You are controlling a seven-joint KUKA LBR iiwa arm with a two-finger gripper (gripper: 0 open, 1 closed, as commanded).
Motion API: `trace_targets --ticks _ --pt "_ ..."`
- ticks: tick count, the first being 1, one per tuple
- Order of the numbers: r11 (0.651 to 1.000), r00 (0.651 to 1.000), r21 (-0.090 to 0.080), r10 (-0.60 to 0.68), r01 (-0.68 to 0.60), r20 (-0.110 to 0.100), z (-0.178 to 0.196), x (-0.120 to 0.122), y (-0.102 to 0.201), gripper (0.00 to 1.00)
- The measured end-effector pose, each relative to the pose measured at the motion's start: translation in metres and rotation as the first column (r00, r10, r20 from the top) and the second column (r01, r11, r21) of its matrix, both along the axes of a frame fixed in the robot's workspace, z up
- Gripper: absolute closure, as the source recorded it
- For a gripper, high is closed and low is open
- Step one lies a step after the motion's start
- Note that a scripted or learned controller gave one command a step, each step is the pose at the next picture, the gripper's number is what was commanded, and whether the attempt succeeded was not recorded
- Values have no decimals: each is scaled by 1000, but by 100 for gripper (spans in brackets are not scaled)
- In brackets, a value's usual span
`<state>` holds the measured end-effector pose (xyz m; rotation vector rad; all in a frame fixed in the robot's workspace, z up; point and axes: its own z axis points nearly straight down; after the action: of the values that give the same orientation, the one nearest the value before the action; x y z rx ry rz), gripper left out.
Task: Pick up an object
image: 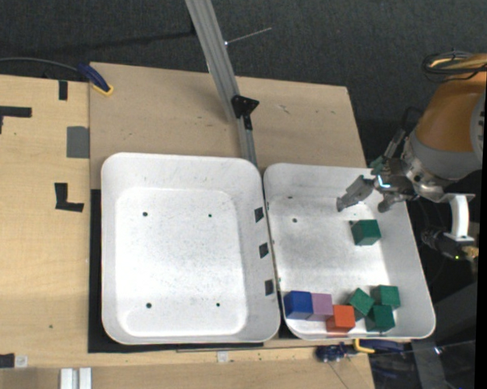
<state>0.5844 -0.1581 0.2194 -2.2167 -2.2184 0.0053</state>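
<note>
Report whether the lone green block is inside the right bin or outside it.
Inside. The small green cube rests on the floor of the shallow white right bin, apart from the cluster of coloured blocks at its near edge.

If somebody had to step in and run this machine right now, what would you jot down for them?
Gripper: open, holding nothing, hovering over the right bin just above a lone green block.
Other blocks sit at that bin's near edge: blue, purple, orange and three green.
Done: nothing picked up yet.
Left: lower, close on a block, lift.
</note>
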Motion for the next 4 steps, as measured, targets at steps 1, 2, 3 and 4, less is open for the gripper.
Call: trace_targets --ticks 1,2,3,4 --pt "1000 1000 -1 1 -1 5 3 1 0 0" --pt "1000 1000 -2 0 0 1 -42 -5 0 0" --pt "1000 1000 0 1 -1 -1 -100 -7 11 0" --pt "1000 1000 -1 1 -1 1 -130 -8 12 0"
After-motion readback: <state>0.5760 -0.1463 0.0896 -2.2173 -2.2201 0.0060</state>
